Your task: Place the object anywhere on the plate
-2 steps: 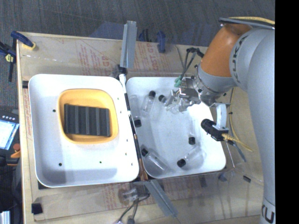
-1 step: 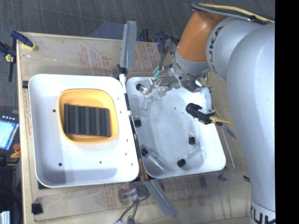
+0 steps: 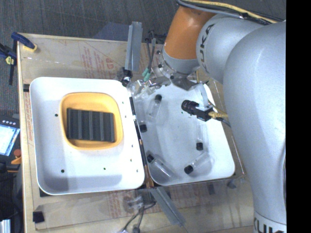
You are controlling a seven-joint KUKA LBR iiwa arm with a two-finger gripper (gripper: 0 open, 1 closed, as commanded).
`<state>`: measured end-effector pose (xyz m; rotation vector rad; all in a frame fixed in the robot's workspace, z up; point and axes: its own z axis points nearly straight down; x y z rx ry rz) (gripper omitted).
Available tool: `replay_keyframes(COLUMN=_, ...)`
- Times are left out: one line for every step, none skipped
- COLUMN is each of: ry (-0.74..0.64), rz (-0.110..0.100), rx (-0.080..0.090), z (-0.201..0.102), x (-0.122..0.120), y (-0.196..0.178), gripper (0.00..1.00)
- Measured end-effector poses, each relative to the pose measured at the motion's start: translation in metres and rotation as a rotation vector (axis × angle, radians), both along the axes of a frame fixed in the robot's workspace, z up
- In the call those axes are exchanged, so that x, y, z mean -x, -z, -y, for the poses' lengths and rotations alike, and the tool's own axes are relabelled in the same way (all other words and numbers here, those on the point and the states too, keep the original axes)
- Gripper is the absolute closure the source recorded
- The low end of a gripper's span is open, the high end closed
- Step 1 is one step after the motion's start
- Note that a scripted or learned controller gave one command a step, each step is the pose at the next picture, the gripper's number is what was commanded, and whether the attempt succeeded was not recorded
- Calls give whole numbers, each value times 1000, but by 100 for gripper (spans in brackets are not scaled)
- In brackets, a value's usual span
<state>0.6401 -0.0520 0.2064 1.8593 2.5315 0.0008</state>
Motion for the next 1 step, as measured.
replay_keyframes(ry=0, rz=0, rx=0, z=0, x=0, y=0, gripper=0)
